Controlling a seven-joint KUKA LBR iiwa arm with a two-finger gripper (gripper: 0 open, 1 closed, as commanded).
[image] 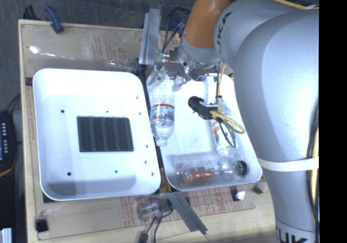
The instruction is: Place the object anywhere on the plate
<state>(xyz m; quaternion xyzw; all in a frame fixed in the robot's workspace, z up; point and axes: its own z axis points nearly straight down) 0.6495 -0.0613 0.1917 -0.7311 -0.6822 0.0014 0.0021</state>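
Half covering the right bin (187,136) with the bulky grey arm (271,74), reaching in from the right edge of the bench (81,52) and bending down over that bin's far edge. Showing the orange band just above the wrist, with the wrist tipping toward the far-left corner of the right bin. Hanging the gripper (171,71) over that corner, close beside the walls dividing the two bins. Giving no clear sight of the gripper's opening: cannot tell whether standing wide or narrow, or whether gripping anything.

Finding the bottle (162,113) lying along the left edge of the right bin, its top end pointing at the far-left corner and ending right under the gripper; cannot tell whether touching it. Showing up as clear plastic, wearing a white label with red and blue round its middle. Lying wholly in the right bin, not yet on the plate (104,134).

Showing the plate as a dark grey ribbed rectangle sitting flat in the middle of the left bin (49,90), well apart from the bottle, across the dividing walls.

Sharing the right bin with a second bottle (209,172), clear with something orange-red at its middle, lying along the near edge, and a third bottle (223,141), clear with a green-and-red label, lying along the right edge beside the arm.
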